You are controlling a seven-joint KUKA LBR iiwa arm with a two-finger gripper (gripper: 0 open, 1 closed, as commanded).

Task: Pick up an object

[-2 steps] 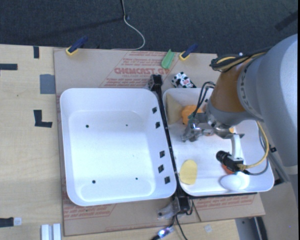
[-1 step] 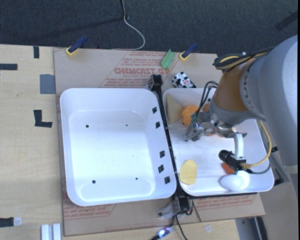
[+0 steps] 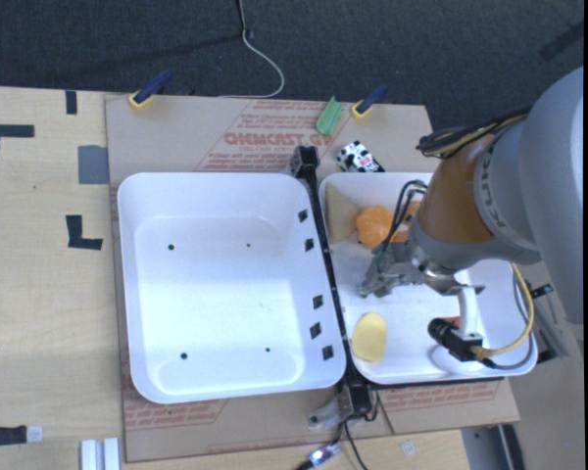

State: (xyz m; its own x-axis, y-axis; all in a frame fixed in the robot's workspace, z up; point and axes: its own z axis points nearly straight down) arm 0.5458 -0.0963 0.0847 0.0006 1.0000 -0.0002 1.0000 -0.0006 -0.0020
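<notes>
Camera view shows your gripper (image 3: 380,280) down in the right bin (image 3: 412,362), between an orange ball (image 3: 373,225) and a yellow lump (image 3: 369,336). Its fingers look nearly closed on nothing. Both things look light and smooth, so you should pinch across the middle.

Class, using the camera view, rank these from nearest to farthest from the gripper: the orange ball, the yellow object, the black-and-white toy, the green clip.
1. orange ball, just above the gripper
2. yellow object, below
3. black-and-white toy, beyond the bin's far rim
4. green clip, on the cardboard's far edge
</notes>
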